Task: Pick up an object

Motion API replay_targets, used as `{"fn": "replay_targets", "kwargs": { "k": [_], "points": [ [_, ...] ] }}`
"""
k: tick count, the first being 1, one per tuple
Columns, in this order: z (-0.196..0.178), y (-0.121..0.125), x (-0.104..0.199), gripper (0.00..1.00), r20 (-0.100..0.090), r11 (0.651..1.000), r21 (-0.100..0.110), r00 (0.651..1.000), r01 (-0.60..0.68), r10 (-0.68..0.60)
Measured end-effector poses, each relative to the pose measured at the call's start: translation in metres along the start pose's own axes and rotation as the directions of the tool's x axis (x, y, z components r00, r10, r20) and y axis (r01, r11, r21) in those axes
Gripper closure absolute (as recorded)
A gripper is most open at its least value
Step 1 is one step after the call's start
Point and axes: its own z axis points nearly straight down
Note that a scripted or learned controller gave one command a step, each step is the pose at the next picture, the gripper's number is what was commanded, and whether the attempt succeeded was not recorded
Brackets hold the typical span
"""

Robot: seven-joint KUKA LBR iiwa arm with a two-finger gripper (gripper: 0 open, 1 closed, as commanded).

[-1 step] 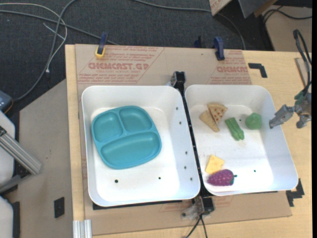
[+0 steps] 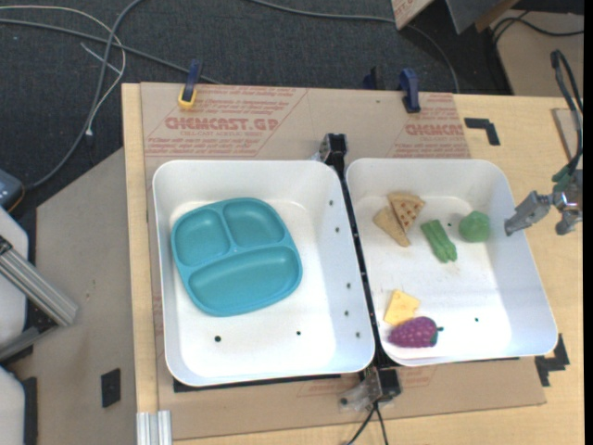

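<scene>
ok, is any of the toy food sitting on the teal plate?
No. The teal plate lies in the left bin, while the toy food, such as the purple grapes, sits in the right bin.

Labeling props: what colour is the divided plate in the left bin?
Teal, a light blue-green, plain with no pattern. The divided plate shows best in the camera view.

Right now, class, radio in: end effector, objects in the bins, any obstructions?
End effector at right bin's right rim, holding nothing. Green round toy nearest, untouched. Nothing between them.
</scene>
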Motion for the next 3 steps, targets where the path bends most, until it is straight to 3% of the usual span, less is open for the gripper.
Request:
{"fn": "replay_targets", "kwargs": {
  "k": [1,3],
  "points": [
    [0.054,0.010,0.002,0.00,-0.003,1.000,0.005,1.000,0.001,-0.001],
    [0.152,-0.003,0.002,0.00,-0.003,1.000,0.005,1.000,-0.001,0.001]
  ]
}}
